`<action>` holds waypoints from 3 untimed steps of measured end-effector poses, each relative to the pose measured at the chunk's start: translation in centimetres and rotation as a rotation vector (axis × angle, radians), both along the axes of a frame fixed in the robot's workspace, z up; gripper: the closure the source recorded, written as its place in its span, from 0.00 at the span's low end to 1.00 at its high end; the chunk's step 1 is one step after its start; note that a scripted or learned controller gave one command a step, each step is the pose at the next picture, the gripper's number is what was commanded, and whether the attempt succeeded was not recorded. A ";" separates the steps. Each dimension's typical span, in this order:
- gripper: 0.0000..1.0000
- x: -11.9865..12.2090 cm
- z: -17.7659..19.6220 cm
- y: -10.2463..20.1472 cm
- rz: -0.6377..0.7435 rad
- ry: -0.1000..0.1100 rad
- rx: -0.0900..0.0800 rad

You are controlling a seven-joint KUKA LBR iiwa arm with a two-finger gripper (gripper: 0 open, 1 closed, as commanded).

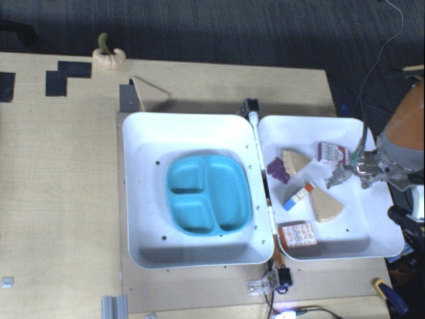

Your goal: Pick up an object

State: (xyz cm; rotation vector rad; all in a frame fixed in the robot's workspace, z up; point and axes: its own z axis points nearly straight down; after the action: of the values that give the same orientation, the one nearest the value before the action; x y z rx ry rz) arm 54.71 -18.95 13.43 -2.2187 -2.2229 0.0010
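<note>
My gripper [340,176] hangs over the right bin [382,238], reaching in from the right edge. Just below it lies a tan wedge [327,207], and a pink and white packet [331,153] sits just above it. Left of the gripper lie a white tube with a blue cap [297,197], a second tan wedge [296,160] and a purple piece [277,171]. A red and white box [297,234] rests near the bin's front wall. I see nothing held in the gripper.
The left bin [143,178] holds a blue divided tray [208,193]. A divider rail [261,171] runs between the bins. On the bench beyond them stands a small gourd-like figure [108,57]. Cables lie at the front edge [279,284].
</note>
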 end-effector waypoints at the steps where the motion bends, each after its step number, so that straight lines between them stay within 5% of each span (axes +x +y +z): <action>1: 0.00 -5.5 -4.5 0.5 0.000 -0.015 -0.002; 2: 1.00 -5.2 -3.2 0.4 0.000 -0.025 -0.008; 3: 0.00 -5.2 -3.2 0.4 0.001 -0.024 -0.008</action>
State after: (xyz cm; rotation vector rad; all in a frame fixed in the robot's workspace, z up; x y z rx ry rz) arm 49.47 -18.56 10.21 -2.2339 -2.2398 -0.0174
